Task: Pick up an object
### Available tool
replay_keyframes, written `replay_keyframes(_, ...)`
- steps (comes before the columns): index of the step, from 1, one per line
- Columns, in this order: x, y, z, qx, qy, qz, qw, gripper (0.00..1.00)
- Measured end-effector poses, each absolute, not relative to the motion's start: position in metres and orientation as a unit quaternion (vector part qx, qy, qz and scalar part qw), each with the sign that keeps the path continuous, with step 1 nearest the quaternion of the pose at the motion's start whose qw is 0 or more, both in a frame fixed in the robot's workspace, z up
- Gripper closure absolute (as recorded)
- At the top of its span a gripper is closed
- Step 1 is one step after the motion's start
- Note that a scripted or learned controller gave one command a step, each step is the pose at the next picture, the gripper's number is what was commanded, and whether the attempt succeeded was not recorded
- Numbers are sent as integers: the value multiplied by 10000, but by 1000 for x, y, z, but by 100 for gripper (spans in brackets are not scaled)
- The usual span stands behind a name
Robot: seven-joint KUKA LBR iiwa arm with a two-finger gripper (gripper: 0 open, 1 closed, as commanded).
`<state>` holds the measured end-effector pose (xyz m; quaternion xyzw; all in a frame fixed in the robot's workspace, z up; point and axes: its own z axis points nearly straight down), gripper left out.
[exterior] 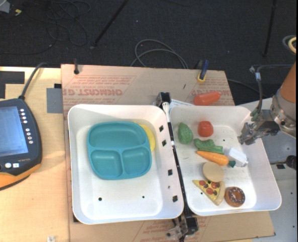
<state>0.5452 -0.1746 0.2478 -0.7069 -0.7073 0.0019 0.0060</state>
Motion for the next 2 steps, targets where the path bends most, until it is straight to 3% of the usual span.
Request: replay_keyframes(2, 545, -176, 266, -7052, -7090, 24, 74, 100)
